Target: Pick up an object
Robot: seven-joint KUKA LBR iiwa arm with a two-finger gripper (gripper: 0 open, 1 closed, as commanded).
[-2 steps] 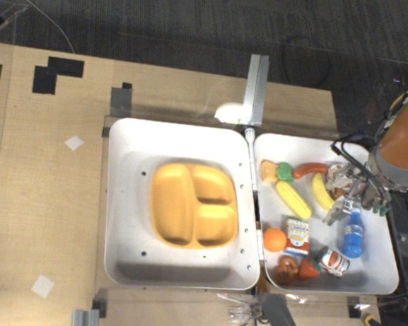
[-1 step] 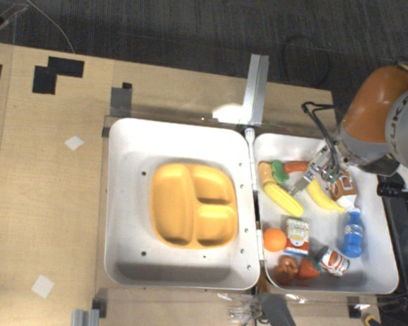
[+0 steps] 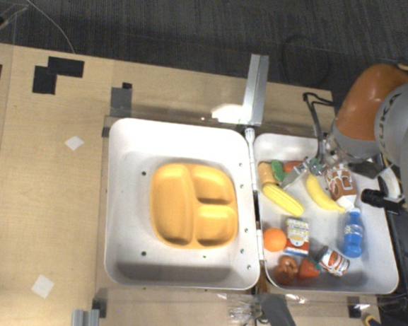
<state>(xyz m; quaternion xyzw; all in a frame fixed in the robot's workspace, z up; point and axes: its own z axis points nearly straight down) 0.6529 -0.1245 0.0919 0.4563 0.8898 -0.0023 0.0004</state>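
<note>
pale wooden bench (image 3: 37, 201) under dark floor at top, bearing two shallow white bins side by side. left bin (image 3: 120, 187) holding just one yellow divided tray (image 3: 192, 204), centred, with bare white floor all round it and wide margins to every rim. right bin (image 3: 386, 270) crowded: bread roll (image 3: 265, 173) and green-and-red vegetable (image 3: 280, 170) near the upper left corner, corn cob (image 3: 282, 198) just below them, banana (image 3: 320, 193) toward the middle, brown-and-white packet (image 3: 342, 183) just beside the banana on its right. lower down, orange (image 3: 275, 239) close to the left rim, small juice carton (image 3: 297, 233) beside it, blue bottle (image 3: 353, 233) upright-looking near the right wall, small can (image 3: 334, 262) below the bottle, red apple (image 3: 286, 269) and strawberry (image 3: 308, 270) against the bottom rim. little open floor here, mostly a strip along the right wall and a patch at the upper right corner.

grey arm with orange band (image 3: 369, 102) reaching in from the right, over the right bin's upper edge. gripper (image 3: 317, 164) low at the top of the banana, between the vegetable and the packet, close to the back rim. cannot tell whether open or closed, too small and dark; nothing seen held.
</note>
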